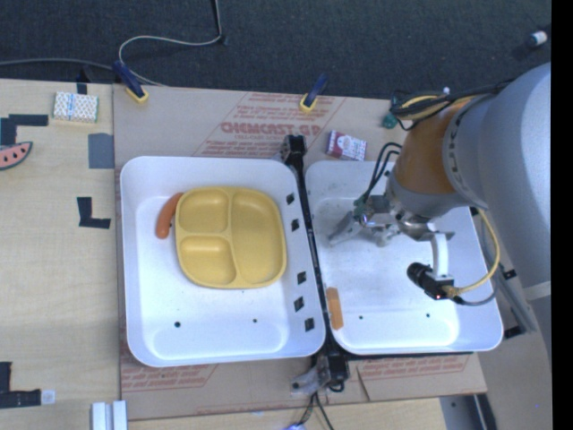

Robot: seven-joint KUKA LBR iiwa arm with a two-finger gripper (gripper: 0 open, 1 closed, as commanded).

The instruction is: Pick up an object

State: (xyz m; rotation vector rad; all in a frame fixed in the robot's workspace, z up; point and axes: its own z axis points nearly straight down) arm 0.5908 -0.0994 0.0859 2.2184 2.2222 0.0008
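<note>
My gripper [352, 228] hangs low over the upper left part of the right bin [466, 330], with the grey arm and its orange band [430, 155] reaching in from the right. A small orange piece [334, 307] lies in the right bin against its left wall, well below the gripper. In the left bin [152, 330] a yellow divided plate [231, 236] lies flat. An orange sausage-shaped object [165, 215] rests against the plate's left edge.
A small red packet [345, 145] lies on the cardboard behind the right bin. Yellow-and-blue clamps [132, 81] [313, 97] hold the cardboard's far edge. A sponge [75, 107] and a watermelon-slice toy [13, 155] sit on the bench at far left. A black divider [304, 240] runs between the bins.
</note>
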